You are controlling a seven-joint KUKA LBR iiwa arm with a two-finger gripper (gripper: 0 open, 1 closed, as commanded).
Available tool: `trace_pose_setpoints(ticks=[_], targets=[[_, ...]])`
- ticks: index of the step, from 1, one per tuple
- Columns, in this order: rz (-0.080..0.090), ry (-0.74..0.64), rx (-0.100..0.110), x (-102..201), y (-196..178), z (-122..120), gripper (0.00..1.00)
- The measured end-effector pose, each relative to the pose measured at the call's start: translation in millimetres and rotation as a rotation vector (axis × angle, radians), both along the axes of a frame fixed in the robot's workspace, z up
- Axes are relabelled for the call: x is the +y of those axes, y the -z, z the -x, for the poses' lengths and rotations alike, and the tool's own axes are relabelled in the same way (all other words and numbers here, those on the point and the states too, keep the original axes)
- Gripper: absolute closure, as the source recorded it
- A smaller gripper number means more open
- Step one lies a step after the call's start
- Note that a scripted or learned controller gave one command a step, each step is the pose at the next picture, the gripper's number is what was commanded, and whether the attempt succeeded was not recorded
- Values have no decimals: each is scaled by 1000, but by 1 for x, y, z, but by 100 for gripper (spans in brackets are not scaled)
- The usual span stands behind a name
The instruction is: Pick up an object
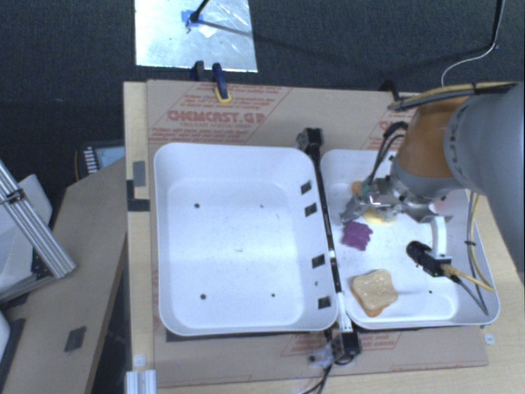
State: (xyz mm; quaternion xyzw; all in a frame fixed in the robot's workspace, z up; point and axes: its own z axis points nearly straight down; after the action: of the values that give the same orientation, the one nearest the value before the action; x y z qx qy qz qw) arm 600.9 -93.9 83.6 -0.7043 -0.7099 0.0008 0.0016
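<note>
1. Far left: aluminium extrusion frame (33,228) slanting across the corner, beside a tan side panel (82,286).
2. Top left: shiny foil-like sheet (195,21) on dark floor, a thin rod crossing it, small blue bit near its upper left.
3. Surface (246,109) is a brown board; red print reads roughly "CHEMCAST GP", repeated at other spots, upside down or partial there. Blue-and-yellow clamp (220,83) at its top edge.
4. Left bin (238,236): white, shallow, a few small dark holes in the floor.
5. Black clips along the divide (320,236) between the two bins.
6. Right bin (447,306): holds the objects.
7. Purple object (357,235): small, roughly square, flat on the bin floor near the left wall; no clear long axis, no writing legible.
8. Toast-shaped piece (374,291): tan, lying flat in the lower part, long axis tilted slightly, rounded end toward the lower left. Well apart from the purple one.
9. Yellow object (377,216): partly hidden under the tool, shape unclear. Orange bit (358,188) just above it, at the tool's edge.
10. Gripper (369,205): low over the yellow object, just above the purple one. Jaws: cannot tell if released or clenched.
11. Black part (422,257) with cable right of the purple object.
</note>
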Motion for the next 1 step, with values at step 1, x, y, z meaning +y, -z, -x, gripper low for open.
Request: trace_pose_setpoints(ticks=[1], targets=[[4, 4, -11, -4, -14, -4, 100]])
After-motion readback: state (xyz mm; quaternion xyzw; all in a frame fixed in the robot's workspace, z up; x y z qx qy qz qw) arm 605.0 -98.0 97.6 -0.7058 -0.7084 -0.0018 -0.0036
